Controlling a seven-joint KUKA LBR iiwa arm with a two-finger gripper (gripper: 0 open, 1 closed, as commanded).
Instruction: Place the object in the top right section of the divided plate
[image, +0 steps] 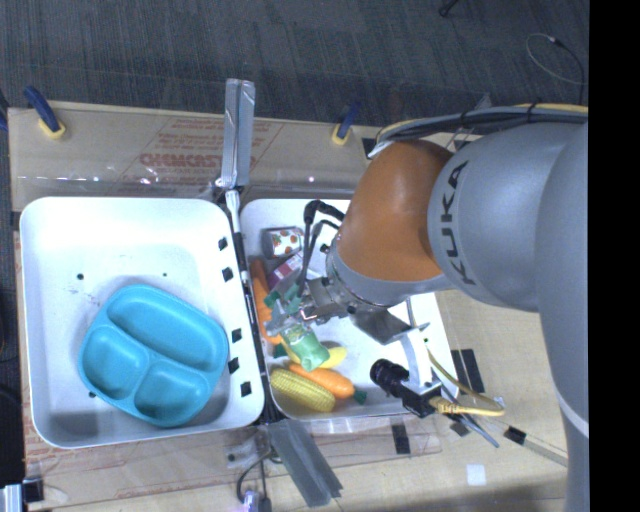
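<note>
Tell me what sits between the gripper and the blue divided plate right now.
In the camera view, the two bins' adjoining walls separate the gripper, over the right bin's toys, from the divided plate in the left bin; beyond them is bare white floor.

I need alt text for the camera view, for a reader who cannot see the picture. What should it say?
A grey and orange robot arm reaches down into the right white bin, over a pile of toy food including a corn cob and a carrot. In the left white bin lies a blue divided plate with nothing in its sections.
</note>
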